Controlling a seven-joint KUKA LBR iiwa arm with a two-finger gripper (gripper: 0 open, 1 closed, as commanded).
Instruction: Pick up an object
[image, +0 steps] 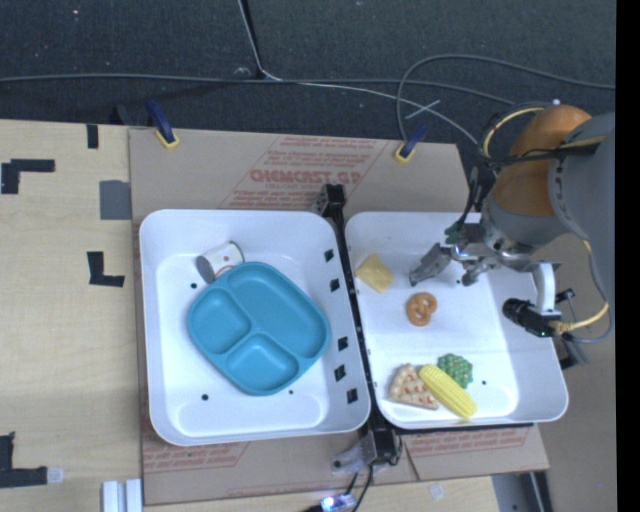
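Note:
In the right bin (520, 400) lie a yellow cheese wedge (375, 273), a small pretzel (421, 308), a pizza slice (410, 387), a corn cob (447, 389) and a green broccoli piece (456, 367). My gripper (447, 266) hovers over the upper middle of that bin, above and right of the pretzel and right of the cheese. Its fingers are spread apart with nothing between them.
The left bin (170, 400) holds a blue divided plate (257, 326) and a small tipped cup (219, 261) at its upper left. A black divider (345, 300) separates the bins. Cables trail behind the bench at the top.

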